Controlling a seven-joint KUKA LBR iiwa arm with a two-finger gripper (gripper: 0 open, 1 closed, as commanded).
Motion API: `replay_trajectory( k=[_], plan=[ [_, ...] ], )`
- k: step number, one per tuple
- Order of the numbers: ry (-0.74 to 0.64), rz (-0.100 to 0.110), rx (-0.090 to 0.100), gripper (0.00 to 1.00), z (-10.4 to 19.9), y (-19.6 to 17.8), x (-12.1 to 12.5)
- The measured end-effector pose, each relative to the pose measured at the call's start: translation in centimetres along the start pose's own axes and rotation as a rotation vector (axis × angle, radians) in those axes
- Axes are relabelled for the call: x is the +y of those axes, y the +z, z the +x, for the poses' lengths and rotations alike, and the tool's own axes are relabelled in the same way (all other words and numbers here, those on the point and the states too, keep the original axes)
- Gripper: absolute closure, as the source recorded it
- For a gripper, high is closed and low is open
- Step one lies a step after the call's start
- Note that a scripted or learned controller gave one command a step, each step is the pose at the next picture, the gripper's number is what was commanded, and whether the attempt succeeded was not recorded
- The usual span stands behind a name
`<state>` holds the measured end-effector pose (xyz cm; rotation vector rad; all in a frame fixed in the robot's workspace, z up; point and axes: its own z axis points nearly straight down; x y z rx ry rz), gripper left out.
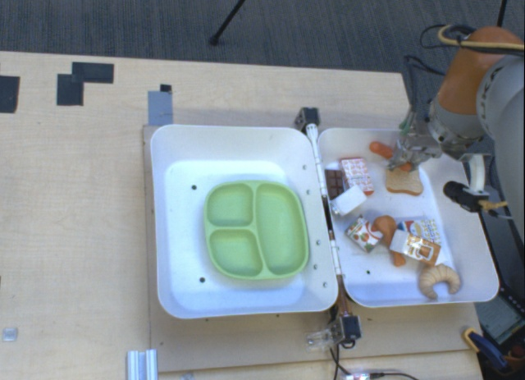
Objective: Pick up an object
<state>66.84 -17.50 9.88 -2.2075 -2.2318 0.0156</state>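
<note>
Camera view: grey two-finger gripper (406,157) hangs low at the right white bin's (474,243) far end, just above the tan toast-shaped slice (404,180), seemingly its target; whether it's open, I cannot tell.

A pale wooden counter (74,231) carries 2 shallow white bins side by side. The left bin (164,231) holds a light green plate (256,231) with 3 compartments, lying flat near the bin's middle. The right bin (472,247) sits toward the counter's right edge. Black tape patches (82,81) mark the counter near its far left corner, and a small grey bracket (160,107) stands just beyond the left bin's far corner. A black clamp (308,117) sits at the far end of the seam between the bins, and another fitting (344,329) at the near end. Beyond the counter's far edge lies dark grey carpet (123,1), crossed by a thin black rod (242,5).
</note>
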Motion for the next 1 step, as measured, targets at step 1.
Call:
replay_trajectory(
  k=[1],
  plan=[
    [0.004,-0.015,0.006,1.00,5.59,-9.55,0.16]
  ],
)
